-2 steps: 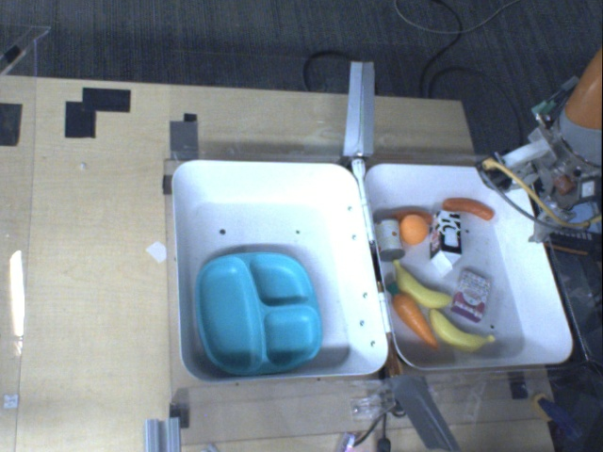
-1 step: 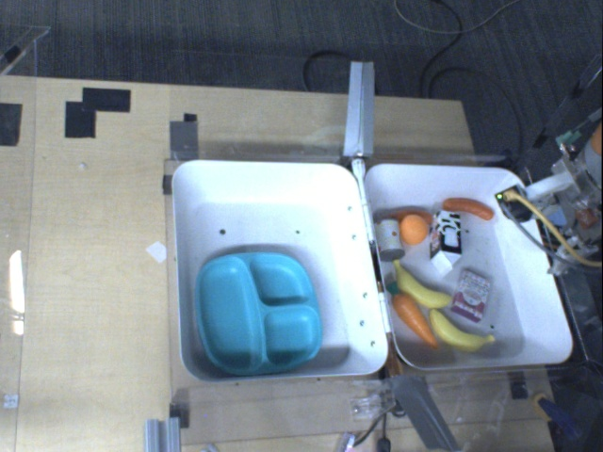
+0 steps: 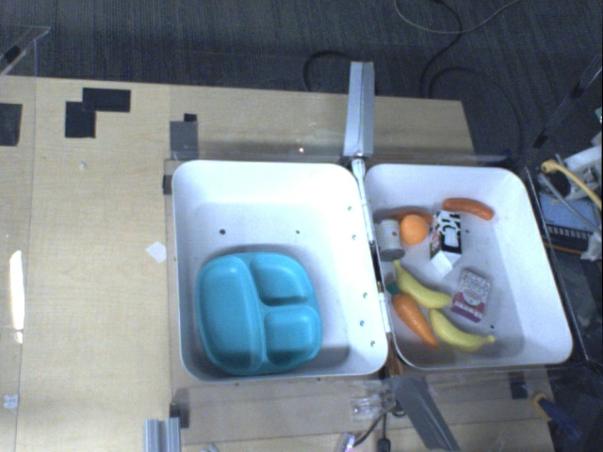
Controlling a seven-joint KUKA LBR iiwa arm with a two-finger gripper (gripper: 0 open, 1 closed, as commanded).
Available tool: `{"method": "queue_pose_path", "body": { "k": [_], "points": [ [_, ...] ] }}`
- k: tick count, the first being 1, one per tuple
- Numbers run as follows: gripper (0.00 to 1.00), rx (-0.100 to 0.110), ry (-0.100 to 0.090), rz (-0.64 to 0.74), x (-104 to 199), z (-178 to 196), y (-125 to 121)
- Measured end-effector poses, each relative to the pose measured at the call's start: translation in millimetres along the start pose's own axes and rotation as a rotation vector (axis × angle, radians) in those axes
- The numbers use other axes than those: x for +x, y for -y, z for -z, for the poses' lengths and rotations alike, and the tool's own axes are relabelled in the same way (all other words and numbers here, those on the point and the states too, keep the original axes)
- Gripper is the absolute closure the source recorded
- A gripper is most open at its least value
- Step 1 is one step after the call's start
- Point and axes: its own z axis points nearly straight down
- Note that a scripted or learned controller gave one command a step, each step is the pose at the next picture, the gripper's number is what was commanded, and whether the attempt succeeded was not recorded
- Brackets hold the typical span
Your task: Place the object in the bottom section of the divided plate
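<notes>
Camera view, looking down at a slant.

- Pale wooden bench top [image 3: 94, 271] with two shallow white bins side by side. Black tape patches [image 3: 94, 107] sit at its far left corner.
- A grey metal rail [image 3: 360, 111] stands upright behind the seam where the bins meet.
- Left white bin [image 3: 264, 191]: a teal plastic divided plate [image 3: 226, 318] lies flat in the near-left corner, close to the front wall. It has one long compartment down its left side and two smaller ones stacked on its right. The lower small compartment [image 3: 292, 332] is the one nearest the view's bottom edge.
- Right white bin [image 3: 528, 281] holds all the loose items, well apart from the plate, with both bin walls between them.
  - Back row: a red-orange sausage-shaped toy [image 3: 468, 208], a black-and-white printed carton [image 3: 447, 233], a round orange fruit [image 3: 414, 229], and a short grey can [image 3: 387, 236] against the left wall. The fruit touches the can.
  - Front group: a yellow toy banana [image 3: 421, 290], an orange toy carrot [image 3: 415, 318] just below it, a second yellow banana [image 3: 462, 333] nearest the front wall, and a small maroon-and-white packet [image 3: 470, 296] between the two bananas.
- Which of these is the task's object I cannot tell; every candidate lies in the right bin.
- Dark carpet beyond the bench, with a thin looped cable [image 3: 452, 12] lying on it.
</notes>
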Motion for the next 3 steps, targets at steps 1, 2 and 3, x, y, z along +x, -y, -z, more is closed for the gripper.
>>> {"method": "queue_pose_path", "body": {
  "k": [1,2,3],
  "points": [
    [0.00,0.000,0.001,0.002,53.9,33.0,-10.7],
    [0.00,-0.001,0.000,0.128,67.2,43.6,-13.2],
    [0.00,-0.001,-0.001,0.287,74.0,104.8,18.0]
  ]
}}
